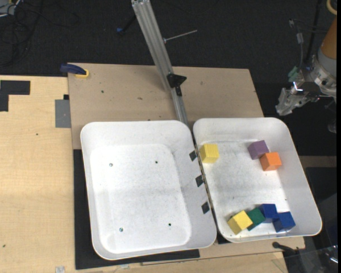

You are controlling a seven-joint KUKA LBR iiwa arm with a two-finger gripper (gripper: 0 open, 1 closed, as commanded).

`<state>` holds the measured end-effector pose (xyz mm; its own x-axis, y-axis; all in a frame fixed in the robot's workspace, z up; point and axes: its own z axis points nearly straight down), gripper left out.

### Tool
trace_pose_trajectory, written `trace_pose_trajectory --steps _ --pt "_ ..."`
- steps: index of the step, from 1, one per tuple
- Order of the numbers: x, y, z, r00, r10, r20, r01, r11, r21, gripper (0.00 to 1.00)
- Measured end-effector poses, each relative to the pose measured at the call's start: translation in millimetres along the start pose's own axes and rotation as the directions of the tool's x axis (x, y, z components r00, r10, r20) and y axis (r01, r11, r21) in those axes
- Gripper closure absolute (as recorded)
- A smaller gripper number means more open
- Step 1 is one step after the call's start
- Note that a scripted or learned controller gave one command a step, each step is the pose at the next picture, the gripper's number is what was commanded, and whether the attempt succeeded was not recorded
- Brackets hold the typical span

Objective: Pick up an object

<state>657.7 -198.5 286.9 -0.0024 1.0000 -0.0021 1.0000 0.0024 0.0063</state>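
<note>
Camera view: no brand, label or readable writing on any item.

Landmark for all positions: right bin (298, 169).

Surroundings. Left bin (91, 152) sits edge to edge with the right bin, three small black clips (199, 180) along the shared edge. A metal rail (156, 47) slants up and away from the far-left corner of the right bin, with a black bracket (176, 80) partway along it. Both bins rest on a brown board (216, 90); a light wooden table (23, 169) lies well to the left, beyond the left bin, with dark patches (8, 92) on it. A blue and yellow clamp (74, 70) sits at the board's far-left corner, well apart from the right bin. Nothing stands over the blocks.

Contents of right bin. Yellow block (209, 152) at its far-left side, just beside the shared edge. Purple block (258, 148) and orange block (270, 161) toward its far-right side, touching or nearly so. Near edge: second yellow block (239, 221), green block (254, 216), and two blue blocks (276, 216), bunched in a row. Any of these could serve as the object to pick.

Arm. Gripper (288, 102) hangs outside the right bin, beyond its far-right corner, over dark floor, well apart from every block. Cannot tell whether it is open or closed at this size and angle. Nothing visibly held.
</note>
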Motion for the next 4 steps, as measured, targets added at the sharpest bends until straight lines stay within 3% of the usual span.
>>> trace_pose_trajectory --steps 1,3,4 --pt "40.7 -26.0 14.9 1.000 -0.002 -0.004 0.002 1.000 0.011 1.00" --pt "126.1 -71.8 17.0 1.000 -0.001 -0.005 0.001 1.000 0.011 1.00" --pt "177.2 -94.8 35.5 1.000 -0.002 -0.005 0.002 1.000 0.013 1.00"
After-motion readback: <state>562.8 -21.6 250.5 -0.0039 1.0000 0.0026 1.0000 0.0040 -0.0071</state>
